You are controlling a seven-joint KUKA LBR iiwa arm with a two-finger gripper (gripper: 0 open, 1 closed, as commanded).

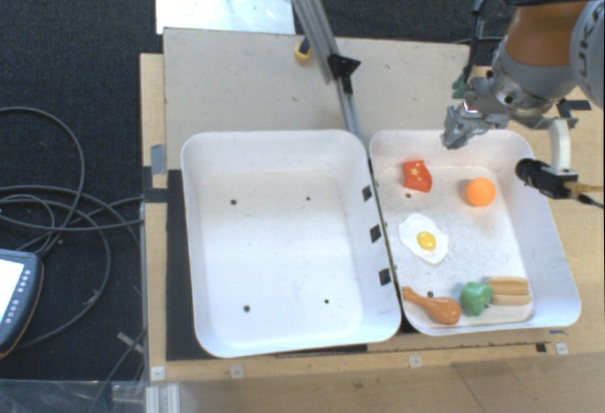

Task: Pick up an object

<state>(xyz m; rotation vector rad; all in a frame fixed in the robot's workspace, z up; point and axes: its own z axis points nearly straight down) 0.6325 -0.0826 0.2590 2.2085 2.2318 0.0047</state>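
The right bin [544, 250] holds several toy foods. A red wedge [417, 176] lies near its back left, an orange ball [480, 192] to its right, a fried egg [423, 238] in the middle. Along the front lie a chicken drumstick [434, 304], a green piece [475, 298] and a hot dog [509, 289]. My gripper [460, 131] hangs over the bin's back rim, above and to the right of the red wedge, with nothing seen between its fingers. From this angle the fingers look close together.
The left bin [203, 213] sits beside the right one, with black clips [375, 232] along the shared rim. A grey pole [317, 24] slants over the bench behind the bins. Cables [57, 203] and a pendant [14, 293] lie on the floor at left.
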